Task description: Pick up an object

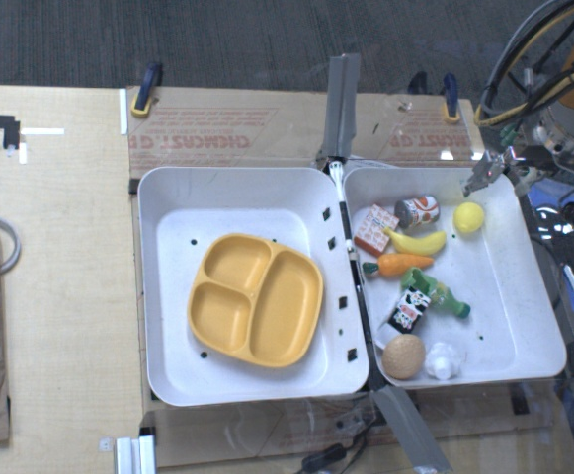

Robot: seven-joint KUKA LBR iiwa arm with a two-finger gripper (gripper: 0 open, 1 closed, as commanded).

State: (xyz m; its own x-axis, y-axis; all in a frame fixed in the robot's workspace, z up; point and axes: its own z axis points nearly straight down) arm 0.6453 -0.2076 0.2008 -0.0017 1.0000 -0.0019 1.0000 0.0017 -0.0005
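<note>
Across the bench point(49, 363) two shallow white bins are sitting side by side, touching along a shared edge near the middle of the view. Filling much of the left bin point(168, 215) is a yellow divided plate point(256, 299), lying flat and slightly turned, with three compartments showing. Reaching in from the upper right is the arm point(563, 77), trailing dark cables, and its gripper point(488, 173) is hanging at the far right corner of the right bin point(524, 304), above the rim; whether it is released or clenched cannot be told from this angle, and nothing is showing between its tips.

Crowding the left half of the right bin are the small things. A green bottle point(441, 298) is lying beside an orange carrot point(401, 264), and a yellow banana point(417, 243) is resting just above the carrot. A brown round object point(403, 355) is sitting near the front rim, next to a white crumpled piece point(444, 360). A red-and-white box point(374, 228) is leaning near the shared edge, a black-and-white carton point(408, 312) is lying below the bottle, and a small can point(418, 208) is lying by the banana. A yellow ball point(469, 217) is resting just below the gripper, apart from it.
</note>
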